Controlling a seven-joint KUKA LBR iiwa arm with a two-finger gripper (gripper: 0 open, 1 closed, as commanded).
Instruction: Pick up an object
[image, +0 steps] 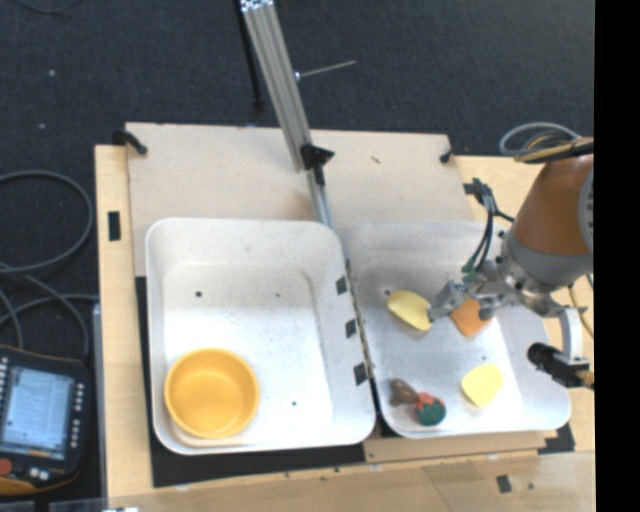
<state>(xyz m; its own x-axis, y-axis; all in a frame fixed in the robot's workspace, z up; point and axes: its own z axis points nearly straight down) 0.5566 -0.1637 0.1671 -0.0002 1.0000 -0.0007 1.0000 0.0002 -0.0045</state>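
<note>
Reaching in from the right, the grey arm with its orange band hangs over the right bin (540, 405). The gripper (462, 305) sits low in that bin. An orange block (470, 319) lies right by it, and a pale yellow piece (409, 309) lies just to its left. I cannot tell if the fingers are wide or closed, or if they hold the block. Near the front of the same bin lie another yellow piece (482, 385) and a small brown, red and green toy (419, 402). A yellow bowl (211, 392) sits in the front corner of the left bin (250, 240). Both bins rest on the desk (390, 170).
</note>
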